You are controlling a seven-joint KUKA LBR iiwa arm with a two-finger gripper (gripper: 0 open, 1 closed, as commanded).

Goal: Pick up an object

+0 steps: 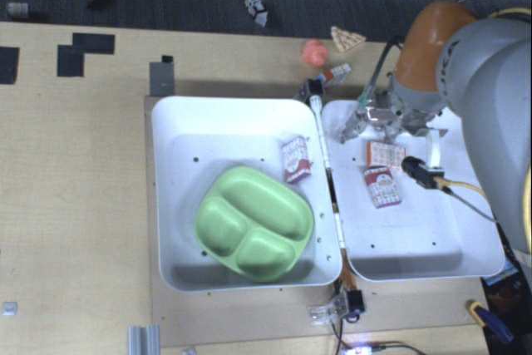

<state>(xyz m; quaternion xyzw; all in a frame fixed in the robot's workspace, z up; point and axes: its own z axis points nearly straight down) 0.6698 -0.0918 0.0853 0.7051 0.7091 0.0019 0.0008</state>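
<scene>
I have the gripper [376, 119] low over the far left corner of the right bin [432, 241]. From this slant I cannot tell whether it is wide or narrow, and I see nothing in its grasp. I read this as the approach step, with no pick made yet. The nearest candidates are two red-and-white packets just beside it, toward the bin's middle: the upper packet [386, 154], and the lower packet [384, 187], which touches or overlaps the upper one's near edge. In the left bin [187, 145] a third packet [295, 159] lies close to the right wall, and a green divided plate [253, 220] takes up the near half. The next move, I judge, calls for a short shift toward the upper packet, then a straight descent. Both packets look flat, so the grip would have to catch an edge, and the two may come up together
</scene>
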